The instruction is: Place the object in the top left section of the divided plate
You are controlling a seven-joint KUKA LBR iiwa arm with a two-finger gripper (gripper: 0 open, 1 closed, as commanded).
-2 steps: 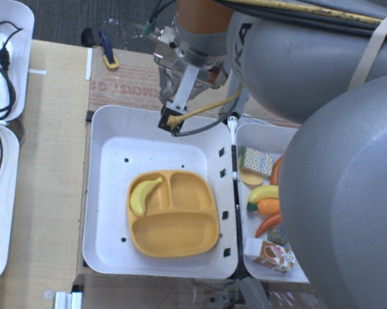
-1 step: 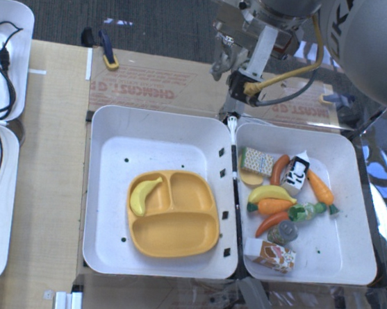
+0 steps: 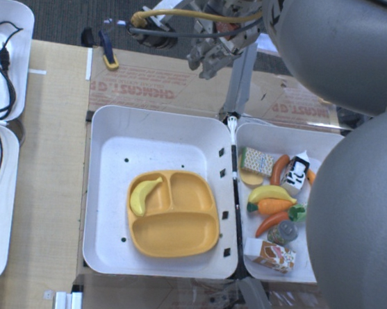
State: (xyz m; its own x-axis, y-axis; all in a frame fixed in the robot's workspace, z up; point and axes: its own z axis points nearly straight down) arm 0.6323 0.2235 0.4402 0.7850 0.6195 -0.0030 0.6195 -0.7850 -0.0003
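Grey and bulky, the arm (image 3: 360, 52) fills the upper right and right edge, closest to the lens, its rounded housings hiding part of the right bin (image 3: 264, 260). At the arm's far end the gripper (image 3: 211, 60) hangs above the back of the surface (image 3: 48, 139), beyond the far rim of the left bin (image 3: 107, 175). Nothing is seen between its fingers; how far apart they stand cannot be told from this angle. A yellow hose (image 3: 189, 15) and dark cables loop around the wrist.

Below and in front of the gripper, the left bin holds the divided plate (image 3: 176, 236), orange-yellow, lying flat a little right of the bin's centre. A yellow banana (image 3: 144, 193) lies in the plate's top left section, curved along that compartment's outer wall. The other two sections show bare plate.

Just beside it, across the shared rims, the right bin carries a cluster of toy food: a second banana (image 3: 272, 193), a carrot (image 3: 274, 206), a slim orange-red piece (image 3: 278, 168), a black-and-white carton (image 3: 295, 172), a tan cracker-like slab (image 3: 256, 161), a grey round lid-like item (image 3: 283, 231) and a small printed box (image 3: 277, 256).

Farther out, a blue-handled clamp (image 3: 108, 49) sits on the surface's back edge, and white trays with black cables (image 3: 0, 77) lie at the far left.
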